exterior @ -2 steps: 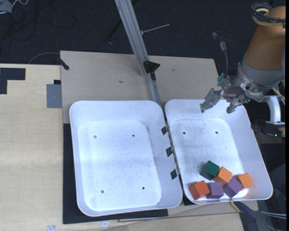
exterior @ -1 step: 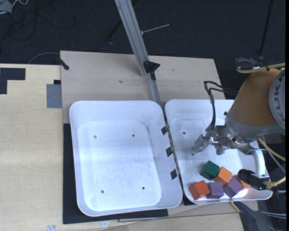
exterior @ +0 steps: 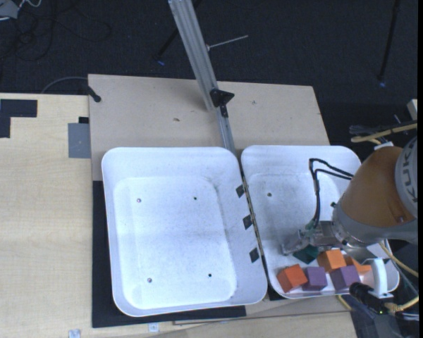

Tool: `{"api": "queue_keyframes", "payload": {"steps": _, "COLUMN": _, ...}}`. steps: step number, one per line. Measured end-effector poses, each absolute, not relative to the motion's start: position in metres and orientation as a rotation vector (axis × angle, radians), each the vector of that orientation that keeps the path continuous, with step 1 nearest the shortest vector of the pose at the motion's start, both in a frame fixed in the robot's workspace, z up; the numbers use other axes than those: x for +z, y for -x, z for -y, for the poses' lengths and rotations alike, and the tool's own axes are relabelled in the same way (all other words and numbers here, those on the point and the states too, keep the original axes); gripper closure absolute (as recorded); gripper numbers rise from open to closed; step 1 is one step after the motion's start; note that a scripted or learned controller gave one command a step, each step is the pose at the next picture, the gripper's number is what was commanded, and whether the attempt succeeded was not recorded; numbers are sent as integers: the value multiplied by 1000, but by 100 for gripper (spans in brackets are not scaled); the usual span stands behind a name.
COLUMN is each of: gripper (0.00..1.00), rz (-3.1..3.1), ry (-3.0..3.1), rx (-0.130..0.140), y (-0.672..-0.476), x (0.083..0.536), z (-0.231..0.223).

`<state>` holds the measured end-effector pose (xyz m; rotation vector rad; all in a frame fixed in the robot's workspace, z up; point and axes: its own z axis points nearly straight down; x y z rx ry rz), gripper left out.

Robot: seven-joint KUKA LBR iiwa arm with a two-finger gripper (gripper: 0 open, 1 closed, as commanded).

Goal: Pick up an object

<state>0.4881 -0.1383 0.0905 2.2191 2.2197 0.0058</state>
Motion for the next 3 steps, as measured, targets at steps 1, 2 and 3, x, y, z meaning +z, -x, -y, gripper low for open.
{"api": "queue_keyframes", "payload": {"steps": 1, "gripper": 100, "rz": -2211, "ry": -2227, "rx": 6, "y": -489, "x": 102, "z": 139}}
{"api": "queue_keyframes", "payload": {"steps": 2, "gripper": 100, "rz": -2232, "ry": -2212, "rx": 8, "y": -499, "x": 193, "z": 34}}
{"api": "queue_keyframes", "payload": {"steps": 3, "gripper": 100, "rz": -2231, "ry": -2215, "rx": 2, "y": -549, "x": 190, "z": -34}}
